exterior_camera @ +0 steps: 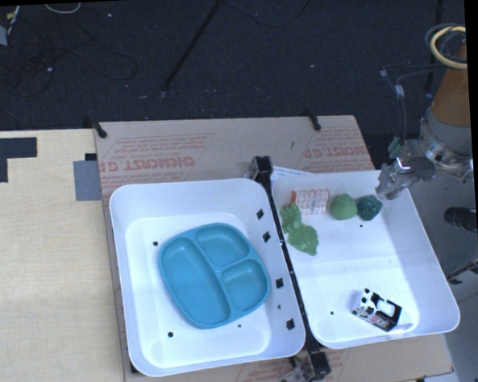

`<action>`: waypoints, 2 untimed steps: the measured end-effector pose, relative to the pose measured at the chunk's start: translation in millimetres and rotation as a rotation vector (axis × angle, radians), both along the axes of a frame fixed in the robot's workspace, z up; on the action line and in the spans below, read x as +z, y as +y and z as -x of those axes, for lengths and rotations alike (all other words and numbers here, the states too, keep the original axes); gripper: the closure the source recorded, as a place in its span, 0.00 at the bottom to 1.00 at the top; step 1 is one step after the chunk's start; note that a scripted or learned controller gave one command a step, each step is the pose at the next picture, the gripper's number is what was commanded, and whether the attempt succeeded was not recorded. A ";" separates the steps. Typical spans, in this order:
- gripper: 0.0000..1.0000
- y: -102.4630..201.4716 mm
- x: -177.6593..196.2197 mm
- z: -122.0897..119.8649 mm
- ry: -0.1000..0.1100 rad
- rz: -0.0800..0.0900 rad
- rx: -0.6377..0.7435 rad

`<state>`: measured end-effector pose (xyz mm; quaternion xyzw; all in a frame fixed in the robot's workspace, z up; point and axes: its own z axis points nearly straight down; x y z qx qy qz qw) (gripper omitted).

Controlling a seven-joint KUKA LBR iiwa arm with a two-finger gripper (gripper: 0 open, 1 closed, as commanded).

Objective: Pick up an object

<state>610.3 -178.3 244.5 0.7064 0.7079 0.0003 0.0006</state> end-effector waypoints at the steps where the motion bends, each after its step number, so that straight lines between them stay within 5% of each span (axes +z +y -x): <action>1: 1.00 51.7 6.1 3.3 0.004 -0.003 0.002; 2: 1.00 106.3 7.5 -8.4 0.002 -0.002 0.003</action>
